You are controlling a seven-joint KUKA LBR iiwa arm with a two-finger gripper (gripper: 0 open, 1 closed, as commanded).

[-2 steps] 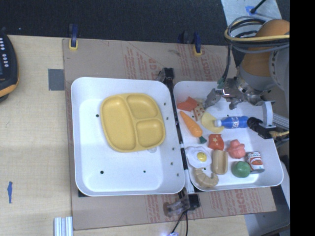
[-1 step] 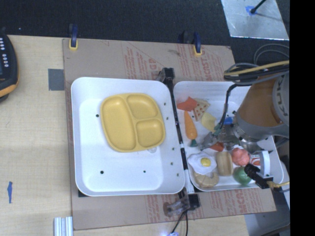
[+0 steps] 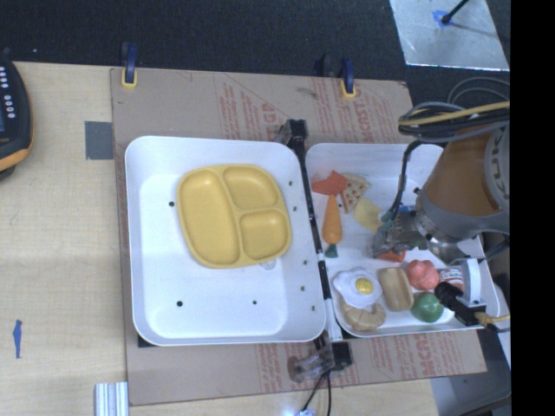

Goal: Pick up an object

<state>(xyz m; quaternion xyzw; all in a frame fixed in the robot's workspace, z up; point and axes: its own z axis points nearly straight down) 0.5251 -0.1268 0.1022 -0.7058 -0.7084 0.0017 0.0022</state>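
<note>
Single fixed overhead cam, slanted down on both bins (image 3: 139, 232), mid-range.

Pale wood surface (image 3: 61, 232) carries a brown cardboard sheet (image 3: 217, 102), held at its far edge by clamps, one yellow (image 3: 129, 66) and one blue-yellow (image 3: 347, 78). Two white bins sit side by side on the cardboard: left bin (image 3: 156, 302), right bin (image 3: 364, 156). Grey tape square (image 3: 99, 139) beside left bin. Black-orange device (image 3: 13, 115) at left edge.

Gripper (image 3: 392, 237) is sitting low in the right bin (image 3: 317, 158), just right of the carrot (image 3: 332, 219), with the fried egg (image 3: 357, 286) lying below that carrot.
</note>
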